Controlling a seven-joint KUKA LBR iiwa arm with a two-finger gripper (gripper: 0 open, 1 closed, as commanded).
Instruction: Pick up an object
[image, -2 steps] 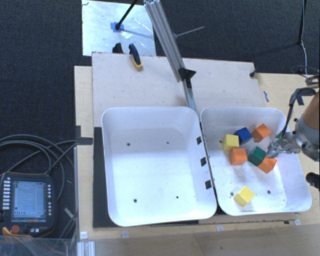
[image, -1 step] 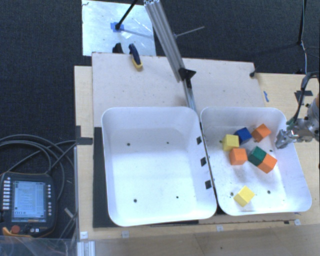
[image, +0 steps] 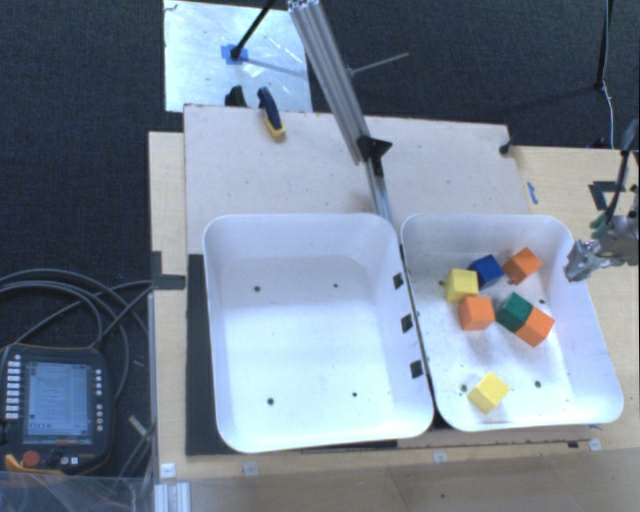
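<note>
Nearest my camera, at the lower left, I note a control pendant (image: 55, 405) with a lit screen, lying off the counter (image: 168, 300) with dark cables (image: 70, 295) looping above it.

Next come the two white bins side by side. The left bin (image: 225, 250) shows a bare floor with a few dark specks. The right bin (image: 590, 395) holds all the blocks. A yellow block (image: 488, 392) sits alone toward the near wall, well apart from the rest. Farther in I count a cluster: an orange block (image: 536, 327) touching a green block (image: 514, 310), another orange block (image: 476, 312) just beside a second yellow block (image: 461, 284), then a blue block (image: 486, 269) and a third orange block (image: 522, 265) at the far side of the group.

The tool (image: 583, 262) is at the right bin's right rim, above the wall and apart from every block. I see nothing between its fingers; whether they are spread or pressed together I cannot tell.

Beyond the bins lies a pale board (image: 300, 160), with a metal pole (image: 335, 80) slanting across it and a blue-and-yellow item (image: 270, 112) at its far edge.
</note>
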